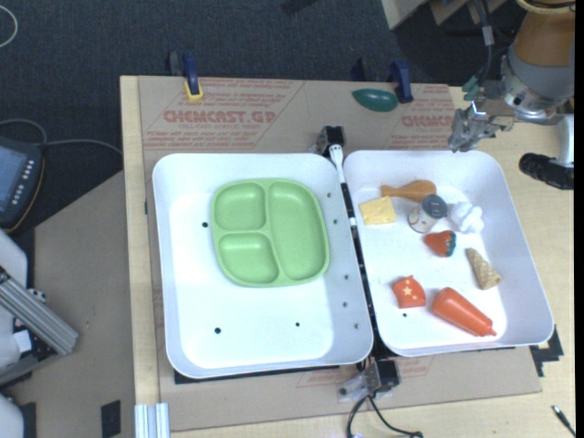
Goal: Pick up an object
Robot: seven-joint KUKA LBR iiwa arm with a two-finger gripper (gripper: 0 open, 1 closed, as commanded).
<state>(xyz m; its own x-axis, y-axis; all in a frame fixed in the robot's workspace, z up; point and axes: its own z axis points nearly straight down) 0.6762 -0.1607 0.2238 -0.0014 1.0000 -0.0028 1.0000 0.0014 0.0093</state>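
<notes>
Above the far right corner of the right shallow white bin [525,245], the arm's jaws [467,137] are hovering empty; their spread is unclear. Descending squarely over the isolated orange plastic carrot [463,311] near the front looks safest.

The grey arm [538,57] reaches in from the right; its gripper [467,135] points down over the bench's far right corner.

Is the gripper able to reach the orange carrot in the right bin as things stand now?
Probably yes. The gripper sits above the far rim of the right bin, and the carrot lies near the front of that bin with nothing on top of it. Only a small red piece lies beside it.
</notes>
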